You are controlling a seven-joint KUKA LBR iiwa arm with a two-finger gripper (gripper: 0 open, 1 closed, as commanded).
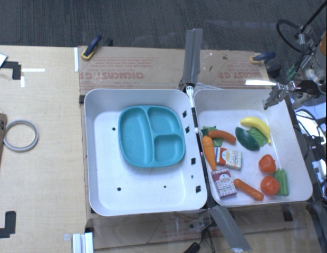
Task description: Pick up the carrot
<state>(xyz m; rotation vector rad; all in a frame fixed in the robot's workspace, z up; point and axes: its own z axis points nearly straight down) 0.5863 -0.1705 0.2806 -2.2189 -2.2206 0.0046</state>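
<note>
- On the bench's left side, a roll of tape (19,135) lies flat, well apart from the bins.
- Next comes the left bin (100,194), which holds a teal divided plate (151,136) near its middle.
- Against the right bin's (295,157) left wall lies the carrot (208,151), long axis running far to near, its green top at the far end, touching a small red-and-white carton (229,158) on its right.
- An orange sausage-like piece (222,136) sits just beyond the carrot; a second carton (223,182) and another orange carrot-like piece (248,189) lie nearer.
- Farther right are a banana (257,126), a dark green vegetable (248,139), two tomatoes (267,164) and a green pod (281,181).
- At the right bin's far right corner the gripper (276,95) hangs above the rim, well apart from the carrot; whether it is open or closed cannot be made out.
</note>
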